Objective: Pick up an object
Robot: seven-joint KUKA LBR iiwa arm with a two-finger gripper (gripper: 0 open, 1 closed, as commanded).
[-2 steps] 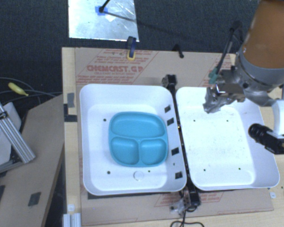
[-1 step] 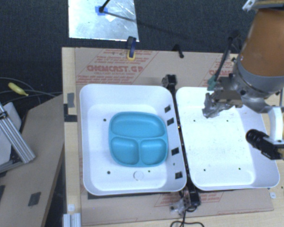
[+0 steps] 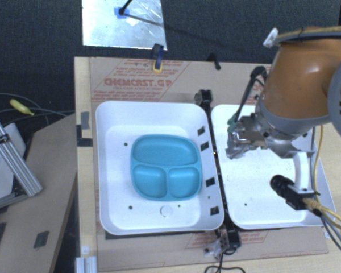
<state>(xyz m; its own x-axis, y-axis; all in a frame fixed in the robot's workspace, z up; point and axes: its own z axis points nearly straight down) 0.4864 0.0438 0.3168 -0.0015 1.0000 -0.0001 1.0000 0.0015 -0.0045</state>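
Note:
A light blue plate (image 3: 164, 166) with three compartments lies flat in the middle of the left white bin (image 3: 116, 152). My gripper (image 3: 239, 144) hangs over the upper left part of the right white bin (image 3: 256, 209), close to the divider between the bins. It is to the right of the plate and apart from it. The wrist and the orange band (image 3: 307, 75) above it hide the right bin's far right part. I see nothing held in the gripper.
Both bins rest on a cardboard sheet (image 3: 142, 78) with red print. Black clips (image 3: 204, 147) line the seam between the bins. A shiny metal sheet (image 3: 122, 16) lies behind the bench, and an aluminium frame (image 3: 11, 158) stands at the left.

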